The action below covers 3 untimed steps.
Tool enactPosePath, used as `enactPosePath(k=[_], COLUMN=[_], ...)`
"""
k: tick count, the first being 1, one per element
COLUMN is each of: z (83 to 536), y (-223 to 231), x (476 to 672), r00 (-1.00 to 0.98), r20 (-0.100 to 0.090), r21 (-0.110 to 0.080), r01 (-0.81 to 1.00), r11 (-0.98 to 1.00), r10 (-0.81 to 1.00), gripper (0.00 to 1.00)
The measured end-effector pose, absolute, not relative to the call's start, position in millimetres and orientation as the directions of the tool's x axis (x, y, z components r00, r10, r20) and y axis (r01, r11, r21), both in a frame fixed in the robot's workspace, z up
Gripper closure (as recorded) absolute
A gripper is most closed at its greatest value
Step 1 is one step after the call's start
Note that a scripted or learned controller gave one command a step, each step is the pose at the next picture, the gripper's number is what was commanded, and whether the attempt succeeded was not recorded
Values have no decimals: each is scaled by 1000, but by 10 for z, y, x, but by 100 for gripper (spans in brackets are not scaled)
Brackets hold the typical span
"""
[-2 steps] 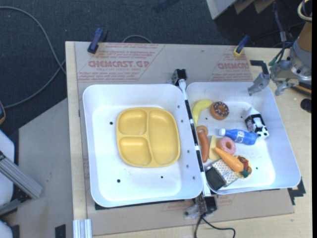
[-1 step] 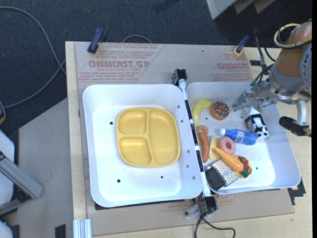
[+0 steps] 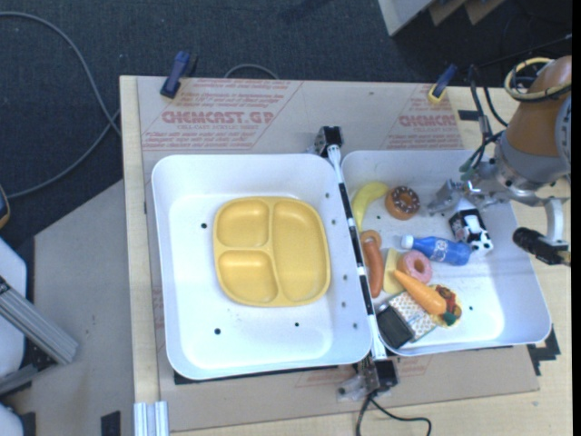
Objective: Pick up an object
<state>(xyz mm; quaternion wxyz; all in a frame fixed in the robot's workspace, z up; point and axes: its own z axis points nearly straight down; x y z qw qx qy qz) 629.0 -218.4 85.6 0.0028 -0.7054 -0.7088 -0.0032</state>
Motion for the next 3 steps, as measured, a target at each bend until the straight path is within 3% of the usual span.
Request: enactPosePath(k=[1,2,3], z=[957,886,1857], y=[-2206,-1368,-499], x=[6290,6509,6309], r00=[-5,-1,-2], r20=[2,0,1], r21=[2,7,2], r01=[1000,1000,1000], r11=[5,1,2], r10=[1000,1000,1000], gripper=[100,100,100])
